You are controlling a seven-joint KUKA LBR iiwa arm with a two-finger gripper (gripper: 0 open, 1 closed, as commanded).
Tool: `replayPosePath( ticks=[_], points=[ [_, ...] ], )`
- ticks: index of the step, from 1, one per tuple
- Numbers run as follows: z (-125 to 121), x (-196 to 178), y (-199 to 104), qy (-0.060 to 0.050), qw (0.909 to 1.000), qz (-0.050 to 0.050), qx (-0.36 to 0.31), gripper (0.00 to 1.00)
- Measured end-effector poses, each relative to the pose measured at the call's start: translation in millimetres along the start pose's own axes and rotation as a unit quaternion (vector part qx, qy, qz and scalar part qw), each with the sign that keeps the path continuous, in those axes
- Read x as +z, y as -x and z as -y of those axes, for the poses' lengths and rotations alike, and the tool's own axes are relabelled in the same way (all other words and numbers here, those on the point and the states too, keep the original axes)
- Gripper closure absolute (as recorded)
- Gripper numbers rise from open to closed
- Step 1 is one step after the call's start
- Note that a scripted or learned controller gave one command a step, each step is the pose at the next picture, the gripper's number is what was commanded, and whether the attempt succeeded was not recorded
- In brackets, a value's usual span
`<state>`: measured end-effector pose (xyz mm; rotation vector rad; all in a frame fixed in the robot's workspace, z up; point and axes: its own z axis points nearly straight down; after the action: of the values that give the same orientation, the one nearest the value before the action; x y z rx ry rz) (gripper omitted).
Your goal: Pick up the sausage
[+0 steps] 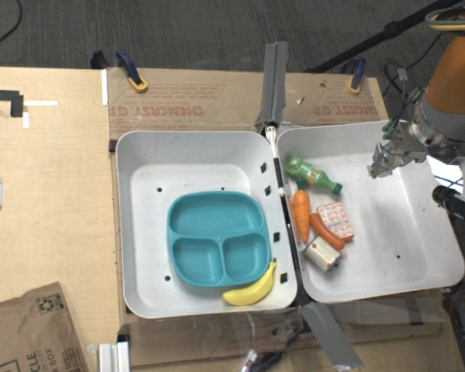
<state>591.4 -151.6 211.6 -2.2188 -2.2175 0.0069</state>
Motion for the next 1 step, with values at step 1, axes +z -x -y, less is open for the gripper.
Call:
replayPosePath(
  ticks=[1],
  points=[
    [36.4, 99.7, -40.2, 0.006, 0.9944, 0.0, -0.106, 0.0]
  ],
)
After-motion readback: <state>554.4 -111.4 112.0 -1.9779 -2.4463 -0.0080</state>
